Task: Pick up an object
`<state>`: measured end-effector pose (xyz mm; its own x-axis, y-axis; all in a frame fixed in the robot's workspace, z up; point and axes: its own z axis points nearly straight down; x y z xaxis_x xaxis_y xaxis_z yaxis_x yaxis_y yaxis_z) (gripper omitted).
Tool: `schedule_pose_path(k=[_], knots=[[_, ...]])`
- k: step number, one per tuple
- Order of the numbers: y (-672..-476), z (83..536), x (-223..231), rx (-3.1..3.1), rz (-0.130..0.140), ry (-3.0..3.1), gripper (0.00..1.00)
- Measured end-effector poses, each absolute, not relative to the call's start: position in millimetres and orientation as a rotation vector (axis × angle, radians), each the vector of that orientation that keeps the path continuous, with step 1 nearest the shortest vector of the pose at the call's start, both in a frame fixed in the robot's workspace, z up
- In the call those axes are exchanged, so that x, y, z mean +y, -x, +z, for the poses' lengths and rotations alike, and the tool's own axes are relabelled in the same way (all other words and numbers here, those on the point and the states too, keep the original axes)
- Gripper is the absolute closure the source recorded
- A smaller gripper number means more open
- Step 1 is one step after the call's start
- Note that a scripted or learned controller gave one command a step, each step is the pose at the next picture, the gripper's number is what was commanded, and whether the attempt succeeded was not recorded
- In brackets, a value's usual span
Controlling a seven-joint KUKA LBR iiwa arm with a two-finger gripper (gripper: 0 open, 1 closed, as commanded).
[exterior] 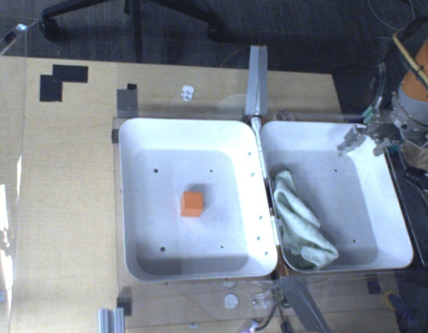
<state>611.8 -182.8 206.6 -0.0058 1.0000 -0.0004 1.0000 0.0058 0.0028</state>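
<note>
While the gripper (354, 139) hangs over the far right corner of the right bin (380, 255), nothing lies between its fingers, so the pick looks not yet begun. The fingers show as a small grey shape against the white floor, too small and blurred to judge, and I cannot tell whether they are spread or pressed together. Two things could be taken. The nearer one is a pale green cloth (300, 220), crumpled along the left wall of that same bin, down and to the left of the fingers and well apart from them. The other is an orange cube (192, 204), sitting alone near the middle of the left bin (141, 255), far to the left of the fingers and beyond the divider (262, 179) where the two bins meet. All of the task is left, by my reading: choose one, get above it, come down, close, lift. As for room, the cube has bare floor on every side and no wall close by, so a descent there would be unhindered. The cloth presses against the bin wall and divider, which crowds any finger on that side, though the floor between it and the fingers is bare.
</note>
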Motion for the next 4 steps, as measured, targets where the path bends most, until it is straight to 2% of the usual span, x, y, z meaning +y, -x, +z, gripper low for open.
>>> schedule_pose_path(k=[1,2,3,4], knots=[[-658.4,89,-203,2.329,0.009,-2.097,0.00],[-660.9,102,-202,2.330,0.012,-2.085,1.00],[-653.6,88,-164,2.223,0.008,-2.209,1.00],[-662.2,170,-179,2.312,0.006,-2.117,1.00]])
